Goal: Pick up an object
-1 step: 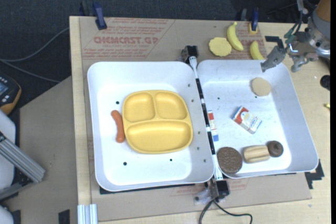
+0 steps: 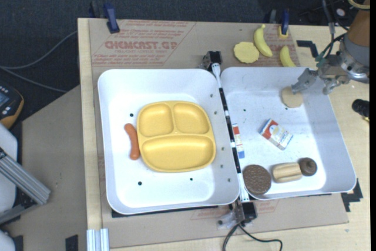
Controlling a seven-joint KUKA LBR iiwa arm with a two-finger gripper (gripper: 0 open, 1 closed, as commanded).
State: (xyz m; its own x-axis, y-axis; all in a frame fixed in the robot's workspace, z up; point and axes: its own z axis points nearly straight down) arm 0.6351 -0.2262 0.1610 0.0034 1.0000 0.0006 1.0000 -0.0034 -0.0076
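From the camera view, I see my gripper (image 2: 306, 83) hanging beside a tan cookie-like piece (image 2: 291, 97) in the right bin (image 2: 329, 126); open or closed, I cannot tell. It looks light and stiff; I'd pinch across its edges.

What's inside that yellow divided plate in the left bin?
The yellow plate shows three bare compartments with nothing in them. An orange sausage-like toy lies beside its left edge, outside it, on the left bin floor. Whatever lies under the plate is covered.

Open floor around carton (image 2: 276, 134)
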